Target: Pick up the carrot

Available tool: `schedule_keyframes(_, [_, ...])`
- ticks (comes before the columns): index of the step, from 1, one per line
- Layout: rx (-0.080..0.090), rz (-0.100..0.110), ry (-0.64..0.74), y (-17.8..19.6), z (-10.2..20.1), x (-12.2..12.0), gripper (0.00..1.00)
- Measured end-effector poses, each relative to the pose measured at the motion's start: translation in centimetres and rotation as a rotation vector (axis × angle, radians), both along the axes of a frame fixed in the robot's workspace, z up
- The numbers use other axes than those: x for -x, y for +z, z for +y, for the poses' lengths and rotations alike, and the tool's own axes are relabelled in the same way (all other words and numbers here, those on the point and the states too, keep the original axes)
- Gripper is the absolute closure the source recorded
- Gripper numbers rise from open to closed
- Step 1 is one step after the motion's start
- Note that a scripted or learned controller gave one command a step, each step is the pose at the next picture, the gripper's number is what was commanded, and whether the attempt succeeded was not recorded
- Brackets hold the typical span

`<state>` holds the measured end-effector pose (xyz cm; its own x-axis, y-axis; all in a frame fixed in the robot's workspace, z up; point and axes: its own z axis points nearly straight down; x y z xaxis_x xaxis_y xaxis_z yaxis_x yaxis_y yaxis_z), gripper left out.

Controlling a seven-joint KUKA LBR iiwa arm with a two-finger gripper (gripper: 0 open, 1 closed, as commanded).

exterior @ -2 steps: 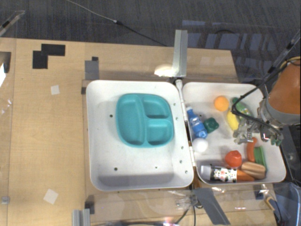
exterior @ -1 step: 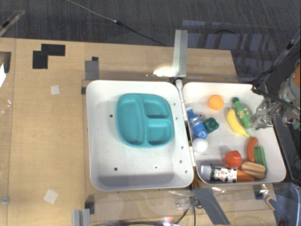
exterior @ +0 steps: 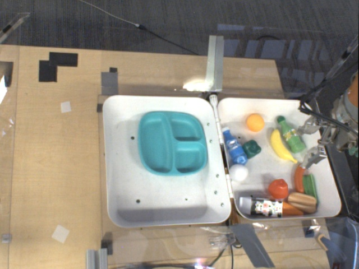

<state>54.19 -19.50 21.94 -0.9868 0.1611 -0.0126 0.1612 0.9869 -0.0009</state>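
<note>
Lying by the right bin's (exterior: pixel 334 206) right wall, near its front corner, the carrot (exterior: pixel 299 179) sits beside a tomato (exterior: pixel 277 188). Just above it hovers the hand (exterior: pixel 316 143), fingers spread, holding nothing.

no legible txt, bottle (exterior: pixel 265 207) label print too blurry

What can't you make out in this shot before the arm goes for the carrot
- Carrot: camera view; a finger of the gripper crosses its top end, and the green piece beside it may be its leaves, too small to tell.
- Bottle: label print too small to read.
- Hot dog: overlaps the bottle's orange end, hiding where it stops.
- Arm: cut off by the right edge.
</note>
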Motion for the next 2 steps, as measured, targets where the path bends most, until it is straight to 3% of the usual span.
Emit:
schedule_keyframes(1, [-0.001,0.005,-0.036,-12.4,-1.1,1.8,0.00])
schedule_keyframes(2, [-0.002,-0.007,-0.237,-0.7,-0.9,-3.3,0.00])
